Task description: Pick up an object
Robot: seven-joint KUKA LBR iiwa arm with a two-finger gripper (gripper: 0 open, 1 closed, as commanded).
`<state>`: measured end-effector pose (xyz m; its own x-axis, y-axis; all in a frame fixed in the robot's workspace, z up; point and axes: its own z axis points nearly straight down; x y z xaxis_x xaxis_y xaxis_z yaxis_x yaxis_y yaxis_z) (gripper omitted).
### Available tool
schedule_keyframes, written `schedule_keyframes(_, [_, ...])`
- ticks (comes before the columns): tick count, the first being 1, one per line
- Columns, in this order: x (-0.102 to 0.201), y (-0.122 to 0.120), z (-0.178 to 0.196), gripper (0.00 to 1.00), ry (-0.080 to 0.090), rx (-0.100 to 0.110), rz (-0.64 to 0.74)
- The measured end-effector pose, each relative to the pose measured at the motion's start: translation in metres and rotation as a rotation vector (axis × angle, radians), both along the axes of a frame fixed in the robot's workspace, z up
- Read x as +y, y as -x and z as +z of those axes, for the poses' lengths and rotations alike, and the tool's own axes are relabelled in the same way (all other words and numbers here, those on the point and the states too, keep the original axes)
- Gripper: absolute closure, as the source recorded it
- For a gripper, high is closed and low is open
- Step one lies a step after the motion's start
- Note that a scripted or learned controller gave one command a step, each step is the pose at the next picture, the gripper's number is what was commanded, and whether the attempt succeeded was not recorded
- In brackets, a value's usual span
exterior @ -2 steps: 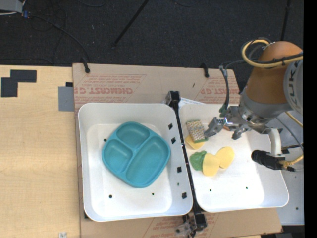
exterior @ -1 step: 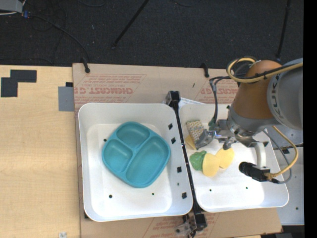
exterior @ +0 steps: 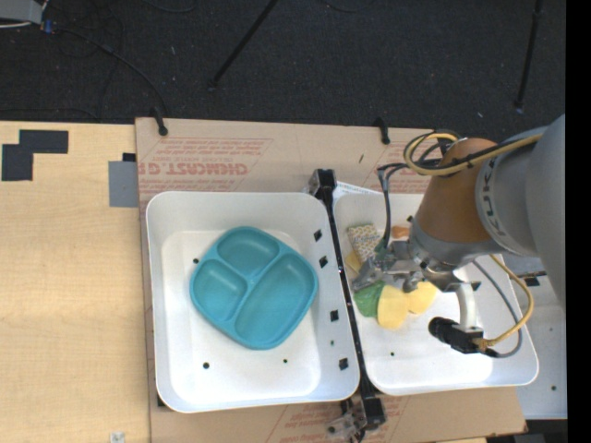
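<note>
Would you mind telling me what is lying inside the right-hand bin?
The right-hand bin holds a yellow object, a green one and a patterned piece near the divider. The gripper and arm cover whatever lies beneath them.

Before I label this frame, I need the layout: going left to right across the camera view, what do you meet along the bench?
Left white bin → teal divided plate → black divider between the bins → green object → yellow object → right white bin.
</note>
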<state>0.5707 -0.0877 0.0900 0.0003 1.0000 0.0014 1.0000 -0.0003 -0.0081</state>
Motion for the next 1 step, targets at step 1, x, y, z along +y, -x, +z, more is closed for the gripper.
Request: schedule_keyframes(1, [-0.0016,0.0,0.0124,1.0,0.0,0.0,-0.006])
